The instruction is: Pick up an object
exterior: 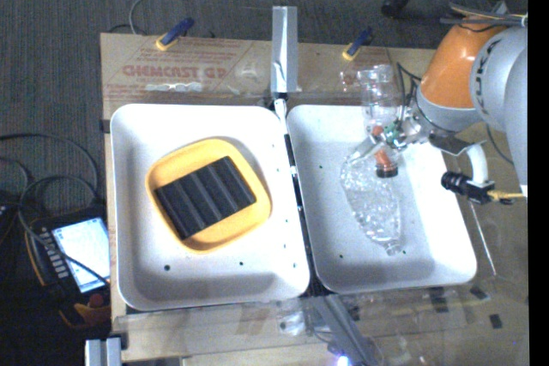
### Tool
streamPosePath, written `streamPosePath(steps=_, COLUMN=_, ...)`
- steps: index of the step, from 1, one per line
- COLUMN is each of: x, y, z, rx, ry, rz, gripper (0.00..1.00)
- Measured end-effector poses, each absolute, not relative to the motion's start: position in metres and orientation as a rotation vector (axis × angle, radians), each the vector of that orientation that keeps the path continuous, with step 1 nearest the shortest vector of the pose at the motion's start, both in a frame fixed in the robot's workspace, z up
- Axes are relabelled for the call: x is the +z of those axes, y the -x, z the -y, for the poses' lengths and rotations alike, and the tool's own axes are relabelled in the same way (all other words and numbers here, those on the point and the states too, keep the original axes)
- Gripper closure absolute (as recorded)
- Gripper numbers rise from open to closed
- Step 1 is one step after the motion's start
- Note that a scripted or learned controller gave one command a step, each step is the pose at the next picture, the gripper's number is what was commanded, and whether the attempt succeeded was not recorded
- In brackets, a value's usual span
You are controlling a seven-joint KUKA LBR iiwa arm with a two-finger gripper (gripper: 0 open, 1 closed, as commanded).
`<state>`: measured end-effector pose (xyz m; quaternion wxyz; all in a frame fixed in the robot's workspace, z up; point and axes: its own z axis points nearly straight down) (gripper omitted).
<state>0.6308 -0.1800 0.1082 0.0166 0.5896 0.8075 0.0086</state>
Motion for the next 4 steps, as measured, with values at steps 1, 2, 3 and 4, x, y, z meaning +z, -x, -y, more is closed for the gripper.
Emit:
streamPosePath(steps=1, x=0.109, y=-0.641, z=0.183, rx=0.019, ry=-1.629, rz=-2.645, gripper=0.00)
streamPosePath(steps=2, x=0.109, y=-0.673, z=0.198, rx=0.003, ry=-1.528, rz=-2.750, gripper=0.00)
streamPosePath(steps=3, x=0.109, y=-0.674, z=0.200, rx=0.007, ry=-1.484, rz=-2.773, gripper=0.00)
streamPosePath(steps=4, x=0.108, y=-0.672, z=0.201, rx=-0.007, ry=-1.380, rz=-2.819, gripper=0.00)
